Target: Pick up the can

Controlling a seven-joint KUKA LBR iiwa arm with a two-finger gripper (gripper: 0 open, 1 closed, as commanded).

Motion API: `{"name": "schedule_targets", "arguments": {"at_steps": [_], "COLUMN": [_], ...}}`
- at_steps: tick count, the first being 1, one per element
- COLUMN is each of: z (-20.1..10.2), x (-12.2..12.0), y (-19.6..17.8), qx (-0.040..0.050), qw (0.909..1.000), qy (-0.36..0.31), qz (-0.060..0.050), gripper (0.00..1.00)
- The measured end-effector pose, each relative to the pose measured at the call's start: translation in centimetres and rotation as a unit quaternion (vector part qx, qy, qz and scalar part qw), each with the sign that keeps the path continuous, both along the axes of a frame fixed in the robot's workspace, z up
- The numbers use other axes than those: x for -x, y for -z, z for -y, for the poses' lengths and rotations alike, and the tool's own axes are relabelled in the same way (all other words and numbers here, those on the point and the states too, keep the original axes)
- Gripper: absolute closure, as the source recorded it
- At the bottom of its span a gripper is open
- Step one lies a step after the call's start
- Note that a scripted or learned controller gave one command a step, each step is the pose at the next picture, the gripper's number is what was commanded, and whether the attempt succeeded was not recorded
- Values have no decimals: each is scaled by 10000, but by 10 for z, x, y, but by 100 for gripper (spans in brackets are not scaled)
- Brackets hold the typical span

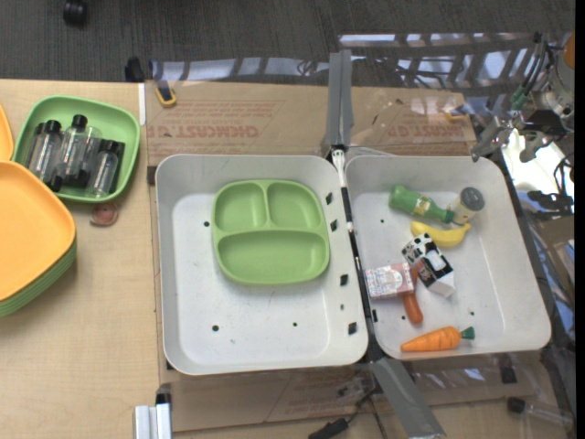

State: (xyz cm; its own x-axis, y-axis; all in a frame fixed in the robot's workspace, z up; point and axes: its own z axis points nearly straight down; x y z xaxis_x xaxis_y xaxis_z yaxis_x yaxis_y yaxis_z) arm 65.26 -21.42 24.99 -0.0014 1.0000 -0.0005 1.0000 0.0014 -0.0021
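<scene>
Status check: the pick hasn't happened as far as we can see. The can (468, 203) is sitting in the right bin (528, 273), touching the far tip of the banana (440, 234), grey lid up and leaning a bit. Nothing has lifted it, so the approach, the grasp and the lift are all still to do. We honestly can't tell how the hand is set or whether it's got anything.

Room-wise it's a mixed bag. The green bottle (416, 203) lies just beyond the banana on its left end, and its cap comes right up beside the can, so that side is tight. The milk carton (430, 265) is just on the near side of the banana, and the carrot (437, 338) is well past that, neither really in the way. To the right of the banana it's bare bin floor up to the wall, and that looks like the friendliest side to us. Coming straight down with the grip turned away from the bottle would be our guess.
</scene>
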Motion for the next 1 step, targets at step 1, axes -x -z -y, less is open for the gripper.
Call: {"name": "schedule_targets", "arguments": {"at_steps": [1], "z": [-11], "x": [11], "y": [124], "qx": [2], "qw": [10000], "qy": [-71], "qz": [4], "gripper": [0]}}
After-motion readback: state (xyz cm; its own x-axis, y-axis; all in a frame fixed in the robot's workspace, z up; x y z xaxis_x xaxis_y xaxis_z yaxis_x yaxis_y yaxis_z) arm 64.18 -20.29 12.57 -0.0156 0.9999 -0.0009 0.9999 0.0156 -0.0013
